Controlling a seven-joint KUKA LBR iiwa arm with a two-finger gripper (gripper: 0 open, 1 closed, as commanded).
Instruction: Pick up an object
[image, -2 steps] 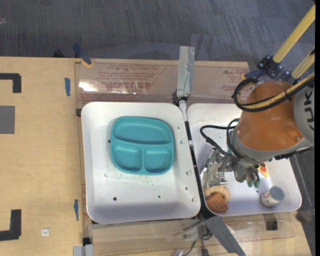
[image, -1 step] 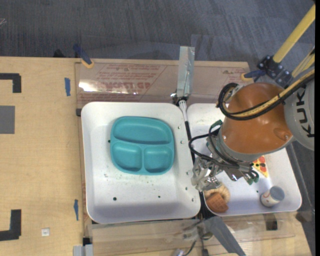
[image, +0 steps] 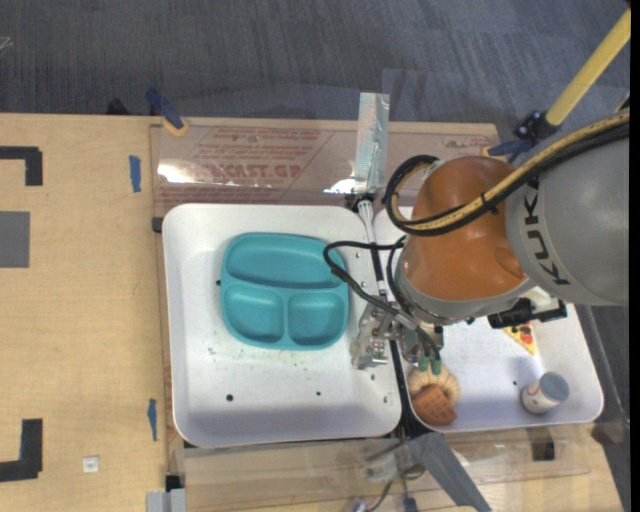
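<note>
My gripper (image: 400, 348) hangs below the orange wrist band, over the divide between the two bins. Just below it, in the right bin's near-left corner, lies a round tan and brown object (image: 435, 396); whether the gripper touches it is hidden by the wrist. A small grey-blue cup-like object (image: 543, 391) stands near the right bin's front right corner. A yellow and red piece (image: 525, 339) peeks out from under the arm. A teal divided plate (image: 283, 291) lies in the left bin (image: 200, 390).
The arm's bulk covers most of the right bin (image: 490, 408). Cables run from the wrist over the left bin's right edge. A clear plastic sheet (image: 250, 165) with a metal strip lies behind the bins. The wooden bench (image: 70, 330) extends to the left.
</note>
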